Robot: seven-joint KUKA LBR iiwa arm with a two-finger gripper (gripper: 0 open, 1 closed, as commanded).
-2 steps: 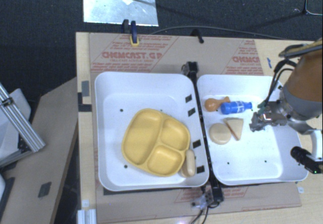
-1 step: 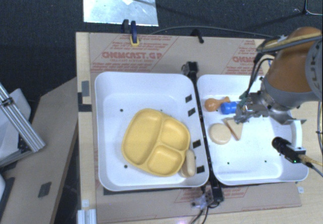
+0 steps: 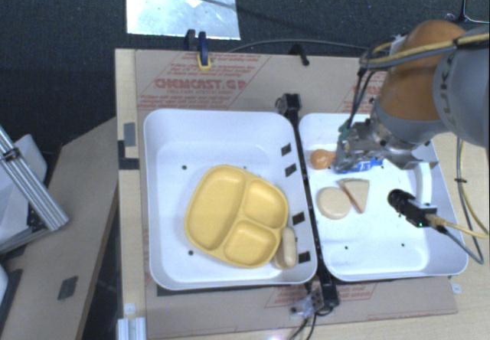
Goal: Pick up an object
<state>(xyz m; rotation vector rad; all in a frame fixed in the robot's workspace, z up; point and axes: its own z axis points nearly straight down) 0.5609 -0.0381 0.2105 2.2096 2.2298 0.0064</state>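
Observation:
My gripper (image 3: 349, 156) hangs low over the far left part of the right bin (image 3: 383, 254). An orange rounded piece (image 3: 321, 158) lies just to its left, close to the fingers. A bit of something blue (image 3: 369, 165) peeks out from under the gripper. In front of the gripper lie a round beige disc (image 3: 333, 203) and a tan wedge-shaped slice (image 3: 357, 193), touching each other. Nothing can be seen held between the fingers.
The left bin (image 3: 176, 139) holds a yellow divided tray (image 3: 236, 214) with a small beige roll (image 3: 287, 247) against its front right corner. A black divider (image 3: 304, 185) runs between the bins. The arm's grey and orange body (image 3: 425, 78) looms over the right bin's far side.

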